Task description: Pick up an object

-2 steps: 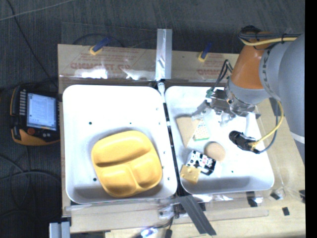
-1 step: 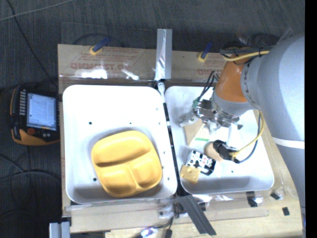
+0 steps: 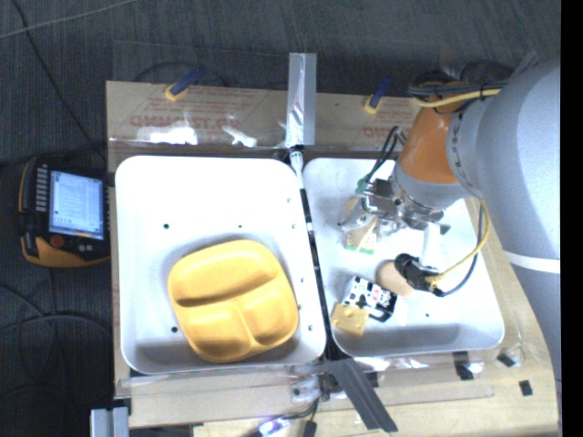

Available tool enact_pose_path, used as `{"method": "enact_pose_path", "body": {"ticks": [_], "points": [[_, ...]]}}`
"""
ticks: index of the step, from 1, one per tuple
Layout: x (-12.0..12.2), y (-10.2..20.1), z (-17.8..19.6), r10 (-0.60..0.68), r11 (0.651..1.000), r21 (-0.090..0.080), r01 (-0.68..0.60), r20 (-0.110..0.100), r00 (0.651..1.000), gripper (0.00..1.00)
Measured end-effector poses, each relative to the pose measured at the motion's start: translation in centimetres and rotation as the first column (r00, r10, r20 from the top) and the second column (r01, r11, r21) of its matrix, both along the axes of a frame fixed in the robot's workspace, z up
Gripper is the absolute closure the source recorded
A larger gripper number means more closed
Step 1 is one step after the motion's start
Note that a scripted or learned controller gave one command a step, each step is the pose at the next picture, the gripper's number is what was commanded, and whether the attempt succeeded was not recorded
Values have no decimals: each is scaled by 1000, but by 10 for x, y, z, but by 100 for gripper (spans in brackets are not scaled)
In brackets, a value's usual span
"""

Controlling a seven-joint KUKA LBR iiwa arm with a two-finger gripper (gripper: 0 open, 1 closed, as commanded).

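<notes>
yellow tray (image 3: pixel 233 296) in left bin (image 3: pixel 146 180); end effector (image 3: pixel 364 228) perhaps over right bin (image 3: pixel 474 330).

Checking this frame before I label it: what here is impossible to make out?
- Hand, camera view: the grey arm's wrist overlaps it, so its grip is unreadable.
- Small black-and-white patterned object: too small to identify.
- Right white bin: the arm hides its far right corner.

text: none legible | backboard print (image 3: pixel 173 116) too blurred | pendant screen (image 3: pixel 76 204) unreadable
</notes>
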State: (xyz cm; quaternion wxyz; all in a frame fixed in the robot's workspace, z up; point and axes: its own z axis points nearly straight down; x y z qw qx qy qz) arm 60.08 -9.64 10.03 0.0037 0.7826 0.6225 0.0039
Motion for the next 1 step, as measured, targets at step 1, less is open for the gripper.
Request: {"method": "enact_pose_path", "body": {"ticks": [1], "points": [[19, 74, 82, -161, 987, -2, 161, -15, 987, 100]]}}
